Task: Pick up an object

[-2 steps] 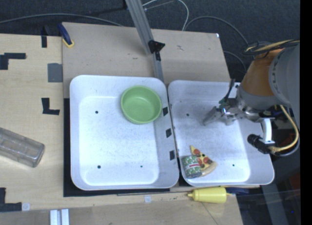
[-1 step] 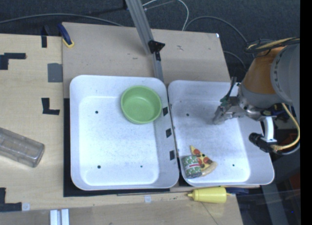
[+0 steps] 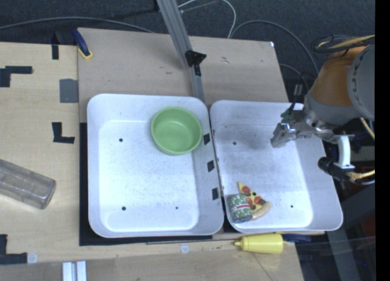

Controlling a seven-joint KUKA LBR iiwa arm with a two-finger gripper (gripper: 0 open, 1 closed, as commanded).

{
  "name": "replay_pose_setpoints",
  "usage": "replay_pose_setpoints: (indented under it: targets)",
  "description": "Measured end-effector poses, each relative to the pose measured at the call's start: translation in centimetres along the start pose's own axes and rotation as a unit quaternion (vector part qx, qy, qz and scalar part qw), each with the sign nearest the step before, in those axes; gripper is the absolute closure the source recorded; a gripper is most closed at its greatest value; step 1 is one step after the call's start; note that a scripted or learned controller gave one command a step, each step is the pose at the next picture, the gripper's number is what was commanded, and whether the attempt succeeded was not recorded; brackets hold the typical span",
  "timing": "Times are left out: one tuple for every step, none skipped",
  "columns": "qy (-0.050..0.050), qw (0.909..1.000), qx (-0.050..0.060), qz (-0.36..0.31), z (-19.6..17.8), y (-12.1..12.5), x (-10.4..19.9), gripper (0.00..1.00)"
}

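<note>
The arm (image 3: 341, 91) comes in from the right side of the counter (image 3: 140, 60), grey with that orange band sitting just above the wrist. Its claw (image 3: 281, 135) hangs over the right bin (image 3: 317, 213), up near the bin's far right corner, and whether its tips are parted or closed, I cannot tell; they are too small and blurred against the white floor. Nothing shows between them.

Down in the right bin, tucked into the near left corner, there is a toy pizza slice (image 3: 255, 201) with red and green toppings, and a small printed packet (image 3: 239, 208) touching it on the left, right against the bin's inner wall. Both lie well apart from the claw, on the opposite end of the bin.

Over in the left bin (image 3: 100, 170), a green bowl (image 3: 176, 130) sits upright near the far right corner, close to the wall shared with the other bin.

Outside the bins, a yellow bottle (image 3: 263, 244) lies on its side at the counter's near edge, just beside the right bin's near rim. A clear plastic cylinder (image 3: 24, 183) lies on its side by the counter's left edge. A grey pole (image 3: 173, 21) slants in from the far side, ending at a black clamp (image 3: 195, 58) by the far rims where the two bins meet. A small blue and yellow object (image 3: 81, 44) rests at the far left corner of the brown board under the bins.
</note>
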State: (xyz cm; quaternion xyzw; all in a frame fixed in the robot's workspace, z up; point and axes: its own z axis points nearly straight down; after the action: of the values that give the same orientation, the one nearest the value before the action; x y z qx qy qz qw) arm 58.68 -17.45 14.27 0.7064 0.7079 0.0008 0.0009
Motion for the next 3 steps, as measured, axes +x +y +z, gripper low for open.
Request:
replay_pose_setpoints:
  targets:
    - [-0.001, 1.0000, -0.001, 0.000, -6.0, 0.7, 0.5, 1.00]
    - [-0.001, 1.0000, -0.001, 0.000, -11.0, 0.9, 0.5, 1.00]
    - [0.001, 1.0000, 0.001, -0.002, -11.6, -0.9, 5.7, 1.00]
